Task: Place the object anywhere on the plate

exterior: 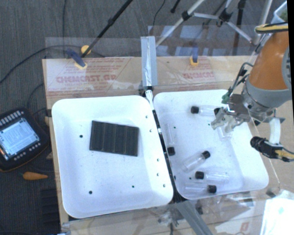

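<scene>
— So what did the step call for, as far as you could judge?

— Picking first. The gripper (225, 120) hung over the upper part of the right bin (250, 182), near its far right side, and I couldn't tell whether it was spread or pressed together — too small and too cluttered with cables. Nothing showed between its tips, so I wouldn't say it held anything.

— And to do it well?

— Choose one lone vial (196, 159) rather than the pair lying close together near the front wall. Come down across the tube's width, not along it, since a round clear tube would likely roll away from a glancing touch. Then lift well clear of the ridge where the two bins meet before crossing over.

— Where did it need to end up?

— On the dark plate (114, 138), a ribbed rectangle lying flat and slightly askew in the left bin (72, 193) — well apart from the arm.

— How did the vials look?

— Small transparent tubes with black caps, scattered on their sides across the right bin, hard to see against the white.
</scene>
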